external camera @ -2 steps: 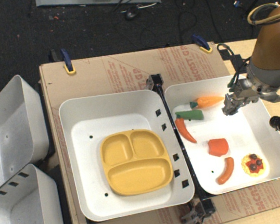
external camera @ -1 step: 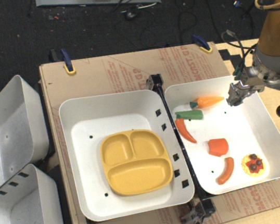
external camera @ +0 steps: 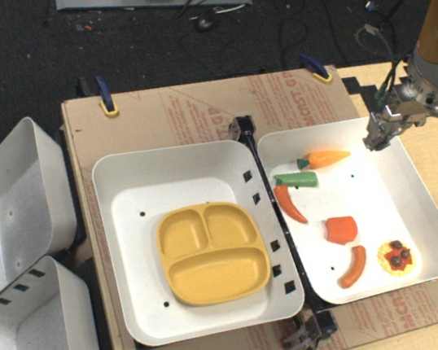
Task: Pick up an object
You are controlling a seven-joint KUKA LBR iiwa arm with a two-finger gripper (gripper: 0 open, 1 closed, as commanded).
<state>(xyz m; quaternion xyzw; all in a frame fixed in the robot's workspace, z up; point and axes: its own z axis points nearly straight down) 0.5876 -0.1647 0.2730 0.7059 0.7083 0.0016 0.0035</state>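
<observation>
Where arm crops off, gripper (external camera: 379,136) indistinct.

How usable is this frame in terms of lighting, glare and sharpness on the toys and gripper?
Camera view: even overhead light and soft shadows inside both bins; white walls of the right bin bright but not blown out; carrot, sausage and yellow tray sharp; gripper small, dark and slightly soft at the bin's far corner; floor behind is dim.
</observation>
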